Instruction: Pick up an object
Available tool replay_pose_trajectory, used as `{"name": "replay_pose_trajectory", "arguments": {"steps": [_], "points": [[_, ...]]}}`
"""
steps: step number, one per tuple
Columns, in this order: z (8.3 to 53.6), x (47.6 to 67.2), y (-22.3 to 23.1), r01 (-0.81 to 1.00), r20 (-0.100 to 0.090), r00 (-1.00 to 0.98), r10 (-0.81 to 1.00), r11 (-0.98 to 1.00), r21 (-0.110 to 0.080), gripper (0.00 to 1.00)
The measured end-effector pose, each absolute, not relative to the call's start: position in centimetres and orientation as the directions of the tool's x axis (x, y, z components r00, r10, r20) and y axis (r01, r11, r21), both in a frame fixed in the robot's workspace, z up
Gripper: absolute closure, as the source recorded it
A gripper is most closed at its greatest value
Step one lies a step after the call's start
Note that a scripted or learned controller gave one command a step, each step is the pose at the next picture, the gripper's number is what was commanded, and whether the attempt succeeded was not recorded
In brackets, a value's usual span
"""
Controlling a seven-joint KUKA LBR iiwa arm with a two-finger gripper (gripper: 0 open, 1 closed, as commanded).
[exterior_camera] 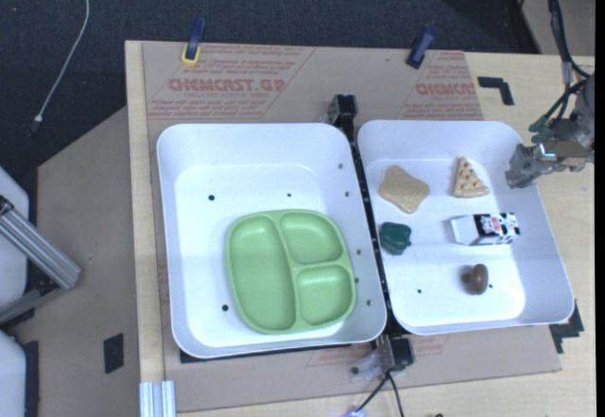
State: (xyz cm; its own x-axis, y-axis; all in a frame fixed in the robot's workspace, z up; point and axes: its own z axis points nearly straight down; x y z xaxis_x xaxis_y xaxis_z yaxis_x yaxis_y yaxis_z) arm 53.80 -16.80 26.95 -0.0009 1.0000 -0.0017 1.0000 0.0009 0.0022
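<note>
- The gripper [526,169] hovers at the right frame edge over the right white bin's [539,297] rim; I cannot tell its grasp state
- Nothing is lifted: tan cookie [404,189], pizza-slice toy [468,178], green lump [395,236], black-and-white carton [485,228] and brown nugget [475,278] lie inside

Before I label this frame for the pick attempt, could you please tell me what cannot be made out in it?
- Gripper, camera view: small and blurred at the right bin's rim; open or shut is unclear.
- Arm: cut off by the right edge.
- Small carton: its print is too small to read.
- Brown object and dark green object: too small to identify.
</note>
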Motion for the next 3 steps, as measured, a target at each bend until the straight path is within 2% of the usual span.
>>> {"name": "replay_pose_trajectory", "arguments": {"steps": [2,3], "points": [[27.0,55.4,-6.8,1.0,0.001,-0.005,1.0,0.005,0.0,1.0],[24.8,56.2,-1.7,1.0,0.002,-0.005,1.0,0.005,-0.004,1.0]]}}
